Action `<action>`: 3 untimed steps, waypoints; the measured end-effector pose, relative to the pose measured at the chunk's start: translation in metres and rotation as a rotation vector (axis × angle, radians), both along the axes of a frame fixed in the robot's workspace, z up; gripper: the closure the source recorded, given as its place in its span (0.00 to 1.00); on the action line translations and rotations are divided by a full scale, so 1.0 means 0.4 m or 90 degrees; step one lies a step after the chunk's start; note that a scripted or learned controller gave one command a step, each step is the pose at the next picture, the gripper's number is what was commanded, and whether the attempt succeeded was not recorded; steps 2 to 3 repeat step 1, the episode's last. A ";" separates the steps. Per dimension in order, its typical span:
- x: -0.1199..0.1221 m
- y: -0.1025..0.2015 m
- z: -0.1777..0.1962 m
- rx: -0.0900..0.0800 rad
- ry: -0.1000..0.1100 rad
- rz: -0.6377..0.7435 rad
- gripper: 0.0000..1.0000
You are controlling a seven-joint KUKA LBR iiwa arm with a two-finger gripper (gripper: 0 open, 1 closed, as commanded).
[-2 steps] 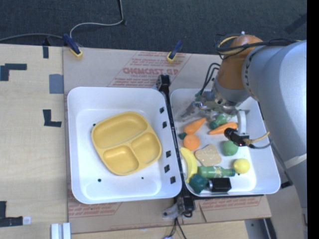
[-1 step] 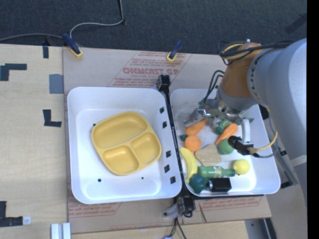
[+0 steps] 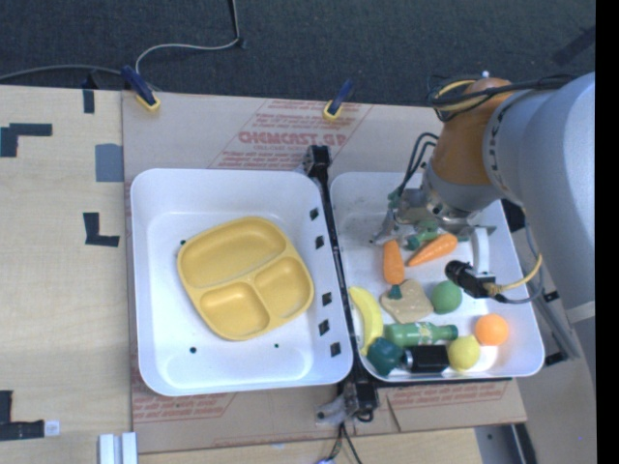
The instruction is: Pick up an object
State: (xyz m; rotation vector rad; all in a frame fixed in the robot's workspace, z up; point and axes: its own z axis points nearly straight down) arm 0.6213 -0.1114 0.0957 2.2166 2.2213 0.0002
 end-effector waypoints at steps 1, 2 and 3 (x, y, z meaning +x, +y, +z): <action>0.000 0.158 0.222 0.002 0.002 0.000 1.00; 0.000 0.158 0.222 0.002 0.002 0.000 1.00; 0.000 0.158 0.222 0.002 0.002 0.000 1.00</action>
